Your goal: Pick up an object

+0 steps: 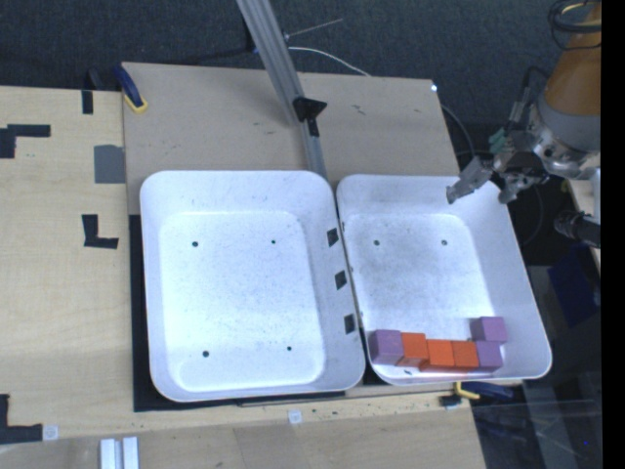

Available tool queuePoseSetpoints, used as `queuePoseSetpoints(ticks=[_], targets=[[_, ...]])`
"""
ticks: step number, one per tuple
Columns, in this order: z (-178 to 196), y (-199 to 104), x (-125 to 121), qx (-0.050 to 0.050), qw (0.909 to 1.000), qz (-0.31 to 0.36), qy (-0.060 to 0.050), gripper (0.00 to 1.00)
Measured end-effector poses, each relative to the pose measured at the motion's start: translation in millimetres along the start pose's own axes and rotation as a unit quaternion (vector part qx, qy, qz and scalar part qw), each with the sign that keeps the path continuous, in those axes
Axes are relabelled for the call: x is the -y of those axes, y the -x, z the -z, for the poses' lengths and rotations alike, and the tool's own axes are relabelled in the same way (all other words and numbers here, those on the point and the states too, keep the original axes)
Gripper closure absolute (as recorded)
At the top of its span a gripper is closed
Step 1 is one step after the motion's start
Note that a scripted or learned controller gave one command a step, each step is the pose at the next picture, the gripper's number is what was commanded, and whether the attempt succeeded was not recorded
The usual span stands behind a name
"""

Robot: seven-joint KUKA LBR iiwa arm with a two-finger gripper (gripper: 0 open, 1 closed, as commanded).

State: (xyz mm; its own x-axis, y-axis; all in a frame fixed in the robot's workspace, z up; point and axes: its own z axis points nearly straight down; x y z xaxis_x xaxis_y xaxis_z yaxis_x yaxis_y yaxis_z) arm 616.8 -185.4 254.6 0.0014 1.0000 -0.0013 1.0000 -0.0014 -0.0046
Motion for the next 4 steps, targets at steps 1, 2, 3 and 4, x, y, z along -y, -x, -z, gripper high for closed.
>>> queuePoseSetpoints(ticks=[1, 2, 3, 4], targets=[[13.4, 24.0, -34.3, 0.0, 1.0, 0.001, 0.003, 0.0], [-91.3, 22.3, -64.1, -0.001, 1.0, 0.002, -0.002, 0.0], [-129.3, 22.7, -64.2, 0.0, 1.0, 0.002, -0.001, 0.0], [-149.4, 23.0, -53.4, 0.0, 1.0, 0.002, 0.0, 0.0]])
